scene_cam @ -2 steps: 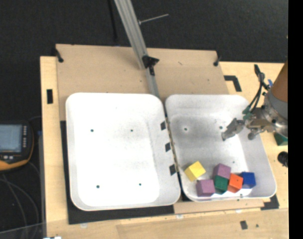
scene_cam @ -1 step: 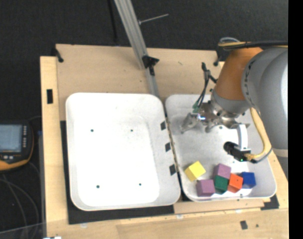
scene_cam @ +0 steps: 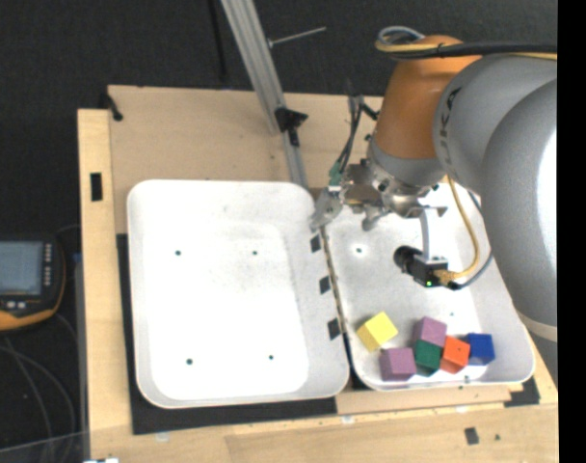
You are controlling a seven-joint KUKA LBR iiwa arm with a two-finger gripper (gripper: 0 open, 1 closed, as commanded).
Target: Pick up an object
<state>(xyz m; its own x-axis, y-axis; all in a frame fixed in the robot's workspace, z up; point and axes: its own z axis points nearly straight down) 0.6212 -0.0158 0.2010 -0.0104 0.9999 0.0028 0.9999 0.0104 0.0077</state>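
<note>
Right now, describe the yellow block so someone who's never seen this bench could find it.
Look in the right bin, at the cluster of blocks along its near edge. The yellow block sits at the cluster's left end, slightly apart from the purple blocks, and is the only yellow one.

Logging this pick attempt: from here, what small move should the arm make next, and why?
Probably travel toward the bin's near end: the gripper sits at the right white bin's far end, while the small yellow cube and the other coloured cubes lie clustered near its front edge.
</note>
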